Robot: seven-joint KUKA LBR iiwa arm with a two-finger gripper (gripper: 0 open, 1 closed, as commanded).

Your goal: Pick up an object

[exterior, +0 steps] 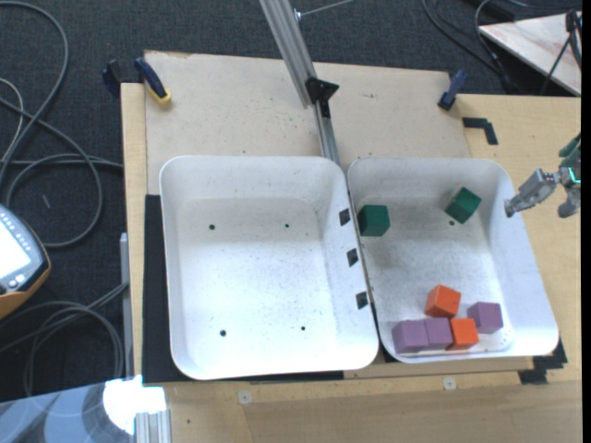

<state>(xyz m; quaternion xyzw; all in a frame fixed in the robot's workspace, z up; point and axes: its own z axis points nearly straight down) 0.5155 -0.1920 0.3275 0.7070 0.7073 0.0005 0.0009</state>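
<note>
The right bin [531, 289] holds several small blocks. A dark green cube [373, 220] sits by its left wall and a second green cube [463, 205] lies tilted near the far right. At the front right, two orange cubes [443, 301] [463, 332] cluster with a long purple block [422, 334] and a purple cube [486, 317]. My gripper [545, 201] hovers at the view's right edge, above the right bin's far right rim, a little right of the second green cube. Its fingers stand apart with nothing between them.
The left bin [171, 247] lies beside the right one, with a row of black clips [352, 257] along the shared wall. A slanted metal pole [295, 44] rises from behind the bins. Blue clamps [150, 78] [452, 90] grip the board's far edge.
</note>
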